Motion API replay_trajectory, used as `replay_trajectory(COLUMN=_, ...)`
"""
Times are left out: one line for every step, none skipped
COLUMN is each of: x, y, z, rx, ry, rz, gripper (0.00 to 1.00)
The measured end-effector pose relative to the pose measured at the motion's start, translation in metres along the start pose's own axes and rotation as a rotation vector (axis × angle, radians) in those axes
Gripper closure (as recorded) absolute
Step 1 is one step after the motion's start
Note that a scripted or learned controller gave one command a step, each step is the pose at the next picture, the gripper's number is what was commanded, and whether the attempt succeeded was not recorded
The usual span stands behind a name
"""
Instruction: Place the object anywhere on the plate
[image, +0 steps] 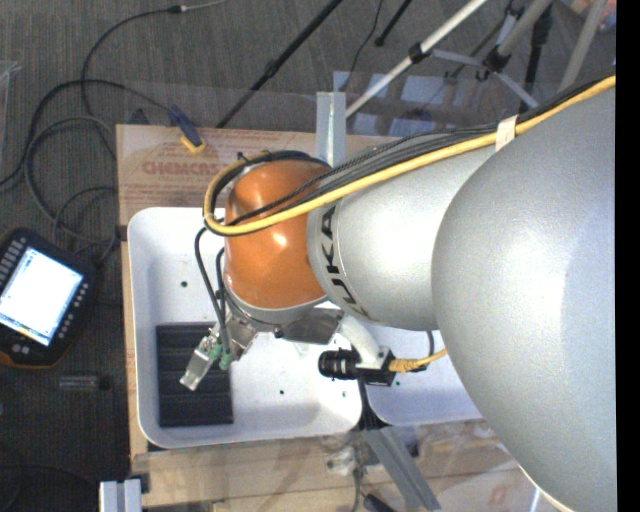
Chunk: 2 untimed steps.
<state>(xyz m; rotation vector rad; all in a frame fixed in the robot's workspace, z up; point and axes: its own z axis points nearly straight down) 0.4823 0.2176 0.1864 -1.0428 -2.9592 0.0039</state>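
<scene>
A black ribbed rectangular plate lies in the near-left corner of the left white bin. The arm's orange band and grey wrist hang over the middle of this bin and hide much of its floor. My gripper pokes out from under the wrist as a small grey metal tip, right over the plate's upper right part. A small green piece shows against the gripper just above the tip. I cannot make out whether it is a held object or part of the gripper.
A black cylinder with a yellow cable sticks out of the wrist over the left bin's right side. A strip of the right bin shows beneath the arm. A lit tablet lies on the floor to the left of the bench.
</scene>
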Motion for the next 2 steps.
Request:
replay_trajectory(x=0.0, y=0.0, z=0.0, rx=0.0, ry=0.0, rz=0.0, gripper=0.0)
replay_trajectory(x=0.0008, y=0.0004, z=-0.0082, rx=0.001, ry=0.002, rz=0.0, gripper=1.0)
